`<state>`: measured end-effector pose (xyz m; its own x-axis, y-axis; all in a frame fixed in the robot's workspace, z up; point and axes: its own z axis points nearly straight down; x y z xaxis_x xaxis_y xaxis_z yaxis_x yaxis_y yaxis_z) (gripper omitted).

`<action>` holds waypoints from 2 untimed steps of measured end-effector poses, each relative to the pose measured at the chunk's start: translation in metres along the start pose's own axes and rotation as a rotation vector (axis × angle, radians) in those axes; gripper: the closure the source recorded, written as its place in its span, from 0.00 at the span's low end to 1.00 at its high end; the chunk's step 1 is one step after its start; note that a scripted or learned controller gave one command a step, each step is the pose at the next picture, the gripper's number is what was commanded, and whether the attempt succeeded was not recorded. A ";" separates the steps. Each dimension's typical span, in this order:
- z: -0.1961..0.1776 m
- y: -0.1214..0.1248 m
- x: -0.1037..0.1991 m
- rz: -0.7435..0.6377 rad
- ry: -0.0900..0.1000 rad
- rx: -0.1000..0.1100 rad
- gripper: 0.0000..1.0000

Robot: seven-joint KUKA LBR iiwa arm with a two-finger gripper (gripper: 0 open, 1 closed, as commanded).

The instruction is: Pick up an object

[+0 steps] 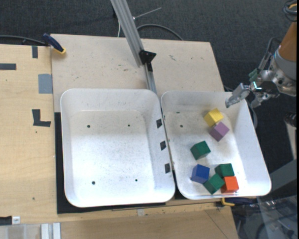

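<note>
Orange cube (231, 183) and its neighbours are sitting untouched at the near edge of the right bin (251, 138); the pick is not yet begun.

Working outward from that 5 o'clock corner, I am seeing the orange cube touching a green block (224, 170), with a second green block (214, 183) and a blue cube (200, 173) just beside them. Toward the bin's centre a third green block (200, 149) is lying alone, and at 1 o'clock a purple cube (220, 131) is resting against a yellow one (214, 116). Farther out at 2 o'clock, I am watching the gripper (241, 94) hovering over the bin's far right rim, carrying nothing; whether its fingers are spread or together I cannot tell. Everything remains to do: choosing a block, descending, closing, lifting. At 9 o'clock the left bin (109, 146) is lying bare.
</note>
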<state>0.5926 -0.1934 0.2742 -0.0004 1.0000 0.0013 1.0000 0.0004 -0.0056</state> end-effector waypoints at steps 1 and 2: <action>-0.003 0.001 0.000 -0.002 -0.002 -0.005 0.00; 0.055 -0.005 -0.007 0.001 -0.001 0.002 0.00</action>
<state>0.5868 -0.2007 0.2192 0.0002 1.0000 0.0005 1.0000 -0.0002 -0.0072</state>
